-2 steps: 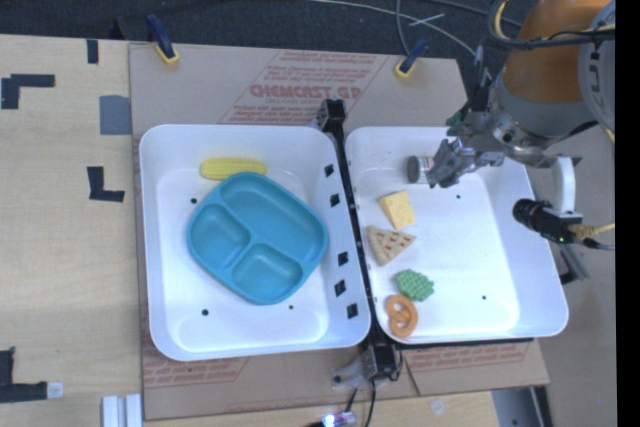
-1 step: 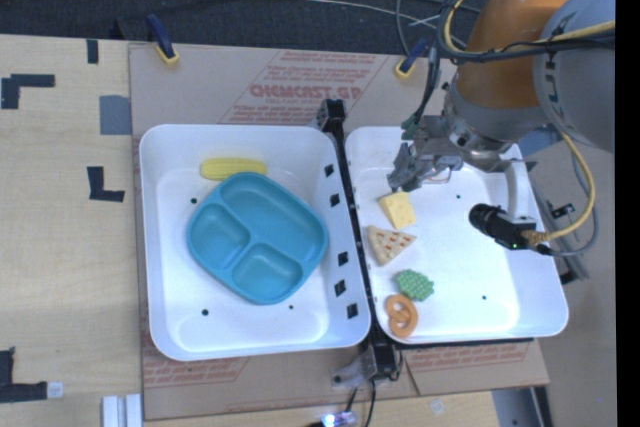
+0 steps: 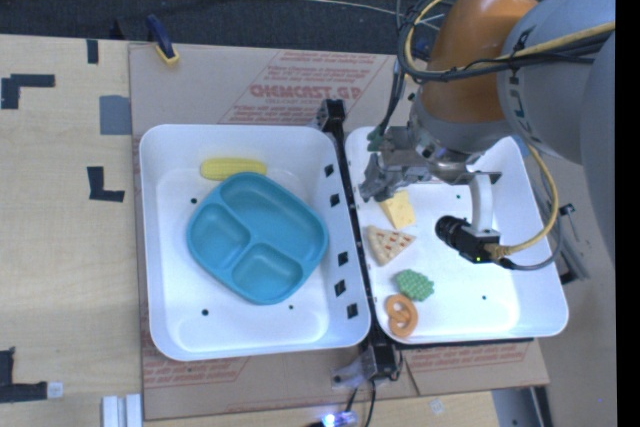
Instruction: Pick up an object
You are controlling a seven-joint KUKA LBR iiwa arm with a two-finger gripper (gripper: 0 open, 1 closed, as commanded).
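My gripper (image 3: 383, 183) hangs low over the left part of the right bin (image 3: 520, 310), just above and left of a yellow cheese block (image 3: 400, 211). Below the block lie a pizza-slice-like wedge (image 3: 387, 243), a green broccoli piece (image 3: 413, 285) and a brown pretzel (image 3: 401, 315). The grey wrist and orange band hide the fingers from above. Nothing shows between them.
The left bin (image 3: 160, 215) holds a blue divided plate (image 3: 257, 237) and a yellow corn-like piece (image 3: 233, 169) behind it. A black divider (image 3: 345, 215) runs between the bins. A black cable fitting (image 3: 465, 240) hangs over the right bin's middle.
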